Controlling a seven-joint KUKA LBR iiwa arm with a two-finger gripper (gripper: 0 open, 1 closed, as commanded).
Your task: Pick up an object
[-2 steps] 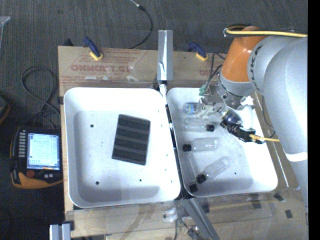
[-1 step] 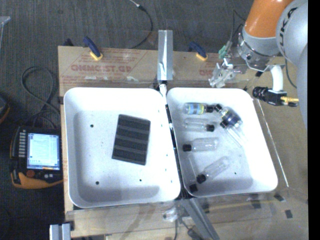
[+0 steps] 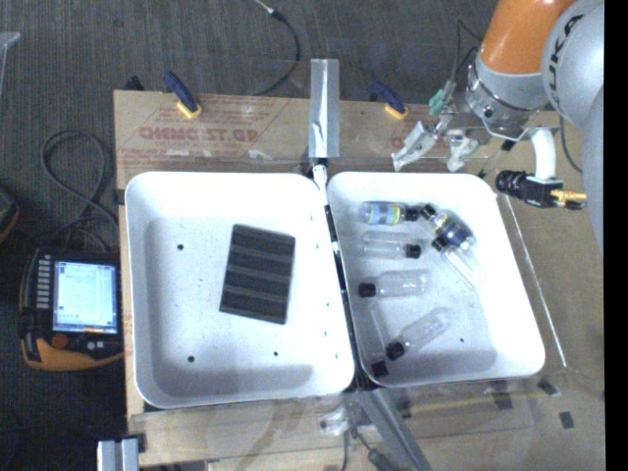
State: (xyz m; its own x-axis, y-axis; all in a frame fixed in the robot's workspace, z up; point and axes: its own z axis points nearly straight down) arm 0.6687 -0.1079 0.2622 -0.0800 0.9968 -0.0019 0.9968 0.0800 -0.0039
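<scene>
My gripper (image 3: 435,151) hangs above the far rim of the right bin (image 3: 520,302), its two pale fingers (image 3: 412,149) spread apart with nothing between them. In the right bin lie several clear plastic bottles with black caps: one with a yellowish label (image 3: 388,212) near the far edge, one with a dark blue band (image 3: 453,234) beside it, a slim one (image 3: 390,247), another (image 3: 396,285) in the middle, and one (image 3: 420,332) toward the near edge. A black ribbed rectangular block (image 3: 258,272) lies flat in the left bin (image 3: 157,263).
A metal divider strip (image 3: 324,116) stands between the bins at the far side. Blue and yellow clamps (image 3: 182,94) hold the wooden board. A teach pendant (image 3: 74,307) sits left of the bench. Cables trail over the dark floor behind.
</scene>
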